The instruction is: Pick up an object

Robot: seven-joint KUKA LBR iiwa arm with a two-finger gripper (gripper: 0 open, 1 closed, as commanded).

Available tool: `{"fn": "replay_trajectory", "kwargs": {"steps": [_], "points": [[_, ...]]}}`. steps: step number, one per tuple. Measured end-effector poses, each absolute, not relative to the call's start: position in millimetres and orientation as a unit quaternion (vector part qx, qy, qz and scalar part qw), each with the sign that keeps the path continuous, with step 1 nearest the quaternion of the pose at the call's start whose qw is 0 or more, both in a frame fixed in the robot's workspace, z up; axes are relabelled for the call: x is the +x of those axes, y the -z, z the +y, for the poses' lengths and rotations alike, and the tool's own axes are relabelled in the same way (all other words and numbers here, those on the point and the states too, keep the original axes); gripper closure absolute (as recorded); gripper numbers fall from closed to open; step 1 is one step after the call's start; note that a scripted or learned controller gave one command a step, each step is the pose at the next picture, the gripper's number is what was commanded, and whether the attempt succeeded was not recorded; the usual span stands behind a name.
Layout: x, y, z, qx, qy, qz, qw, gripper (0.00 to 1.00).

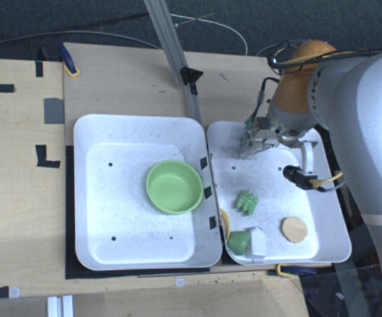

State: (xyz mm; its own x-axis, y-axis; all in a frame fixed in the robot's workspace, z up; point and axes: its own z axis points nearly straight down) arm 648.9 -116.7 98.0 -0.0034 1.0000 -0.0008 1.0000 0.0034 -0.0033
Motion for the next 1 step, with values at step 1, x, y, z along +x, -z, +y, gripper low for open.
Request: {"fn": "replay_trajectory", "kwargs": {"steps": [1], "points": [[651.2, -140.1, -114.6, -0.707, 0.0007, -0.708, -0.001, 1.00]]}}
